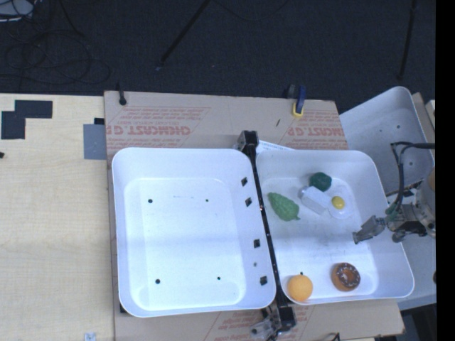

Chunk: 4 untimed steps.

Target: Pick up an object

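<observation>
Here, gripper (377,227): at the right bin's (370,163) right edge; jaw state cannot be told.
Candidates: orange ball (300,288), brown ring (345,276), green leaf-shaped toy (284,207).
Technique: probably centre over one isolated object, descend vertically, clear of walls.

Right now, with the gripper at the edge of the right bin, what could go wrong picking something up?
The gripper sits low by the right bin's rim and could clip it. The dark green piece, clear piece and yellow ball crowd together, so one grab may knock the others. The orange ball may roll away.
</observation>
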Each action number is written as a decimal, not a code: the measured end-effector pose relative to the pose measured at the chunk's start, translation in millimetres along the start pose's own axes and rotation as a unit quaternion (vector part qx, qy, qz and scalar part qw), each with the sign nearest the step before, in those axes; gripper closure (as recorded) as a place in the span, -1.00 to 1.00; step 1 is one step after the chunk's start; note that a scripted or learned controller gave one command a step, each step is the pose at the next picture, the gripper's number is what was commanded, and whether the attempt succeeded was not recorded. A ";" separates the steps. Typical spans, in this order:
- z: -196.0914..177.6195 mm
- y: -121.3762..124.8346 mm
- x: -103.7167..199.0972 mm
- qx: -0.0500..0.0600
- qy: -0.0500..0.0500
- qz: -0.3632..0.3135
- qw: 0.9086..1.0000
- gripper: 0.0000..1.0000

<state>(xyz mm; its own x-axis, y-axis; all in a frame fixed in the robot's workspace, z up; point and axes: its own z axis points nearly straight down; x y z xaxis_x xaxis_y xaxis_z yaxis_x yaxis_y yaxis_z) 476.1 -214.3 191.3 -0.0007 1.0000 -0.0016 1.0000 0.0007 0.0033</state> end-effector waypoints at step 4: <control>93.4 -0.5 21.1 0.002 0.002 0.002 1.000 -1.00</control>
